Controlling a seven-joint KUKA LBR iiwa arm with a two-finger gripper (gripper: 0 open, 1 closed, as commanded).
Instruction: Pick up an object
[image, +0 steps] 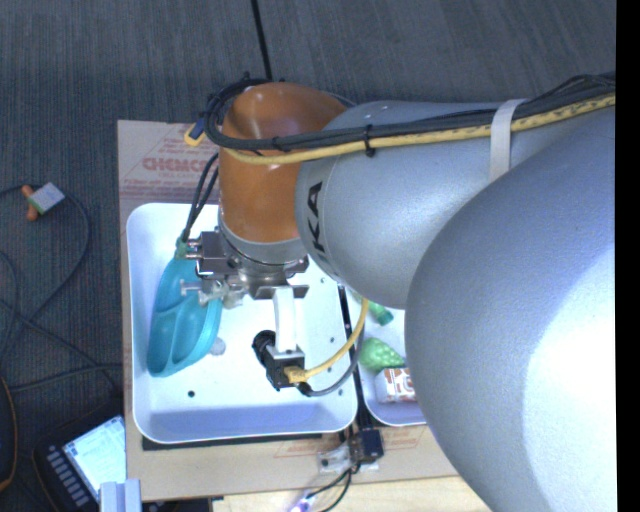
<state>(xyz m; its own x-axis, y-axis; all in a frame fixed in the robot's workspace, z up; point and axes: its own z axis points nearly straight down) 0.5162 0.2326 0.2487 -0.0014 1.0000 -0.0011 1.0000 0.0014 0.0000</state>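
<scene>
While the grey arm's gripper (205, 285) hangs low over the left shallow white bin (240, 420), whether it is gripping cannot be told. Touching it lies a translucent blue plastic scoop-shaped object (180, 325), apparently not yet lifted; raising remains.

Left bin (240, 425): the floor is bare along the front and lower middle, so there is free room there. A blue object (183, 320) lies against its left wall, blocking that side. The arm (400, 220) and its yellow cable (325, 365) cover the bin's upper right. Right bin (385, 415): mostly under the arm, with a green item (380, 353) and a small packet (397, 383) crowding its near-left corner.
</scene>
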